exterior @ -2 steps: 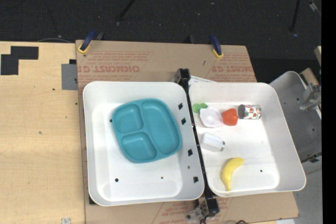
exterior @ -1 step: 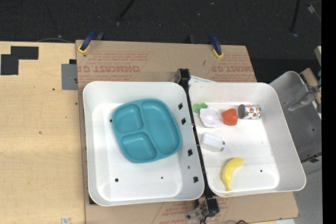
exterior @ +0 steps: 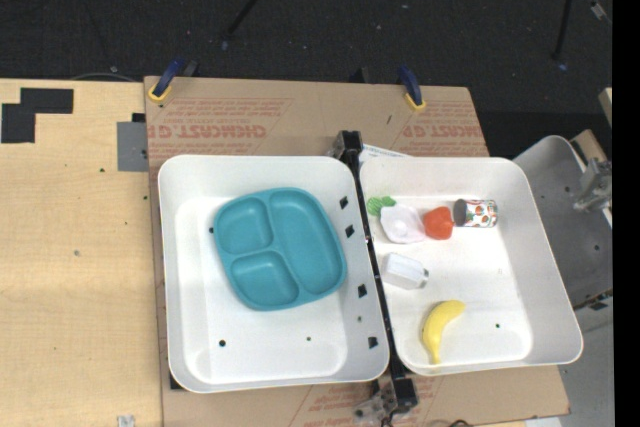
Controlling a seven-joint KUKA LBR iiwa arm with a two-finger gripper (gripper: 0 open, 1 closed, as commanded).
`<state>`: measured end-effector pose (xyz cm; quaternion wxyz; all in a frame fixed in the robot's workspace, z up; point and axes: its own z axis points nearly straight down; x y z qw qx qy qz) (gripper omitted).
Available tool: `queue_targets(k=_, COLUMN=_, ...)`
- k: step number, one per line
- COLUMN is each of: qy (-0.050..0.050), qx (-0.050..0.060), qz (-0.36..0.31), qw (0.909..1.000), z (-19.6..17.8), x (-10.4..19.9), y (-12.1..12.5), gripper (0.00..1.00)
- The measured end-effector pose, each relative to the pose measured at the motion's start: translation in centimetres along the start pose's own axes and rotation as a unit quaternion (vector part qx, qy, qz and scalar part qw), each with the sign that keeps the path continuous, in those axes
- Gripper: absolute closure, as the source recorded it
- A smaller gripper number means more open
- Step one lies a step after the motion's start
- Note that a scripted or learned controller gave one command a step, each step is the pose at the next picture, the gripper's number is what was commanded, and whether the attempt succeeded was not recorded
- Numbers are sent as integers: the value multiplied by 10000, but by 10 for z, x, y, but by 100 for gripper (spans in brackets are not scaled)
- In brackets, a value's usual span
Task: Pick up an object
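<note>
**Q.** In the right bin [exterior: 505,290], what lies within reach, and why there?

**A.** Six small things are gathered in its near-left half: a banana [exterior: 441,327] lying alone toward the front edge; a pale box [exterior: 405,271] near the divider; and, further back, a row made up of a green piece [exterior: 379,206], a white dish [exterior: 402,224], a red ball [exterior: 438,223] and a can [exterior: 477,213] on its side. The ball touches the dish and sits just beside the can. Any one of them would serve as the task's object.

**Q.** And the left bin [exterior: 185,335]?

**A.** It carries one teal tray [exterior: 280,248], flat and set at a slant. Broad and low, it probably offers poor purchase.

**Q.** Why do the bins stay put?

**A.** They rest on cardboard [exterior: 300,120], which two clamps [exterior: 411,87] pin to the tabletop [exterior: 70,245] at the far edge, presumably so that pushes do not shift them.

**Q.** The hand's state?

**A.** Open or closed cannot be told. Every object lies loose in a bin, so no pick-up has yet been achieved.

**Q.** Best candidate?

**A.** Likely the banana: it stands apart from its neighbours, whereas the back row is crowded.
</note>
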<state>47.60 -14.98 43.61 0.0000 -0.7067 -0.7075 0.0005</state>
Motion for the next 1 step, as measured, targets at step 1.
queue_targets(k=1, qy=1, qx=5, qz=-6, qw=10000, z=0, x=1, y=0, gripper=0)
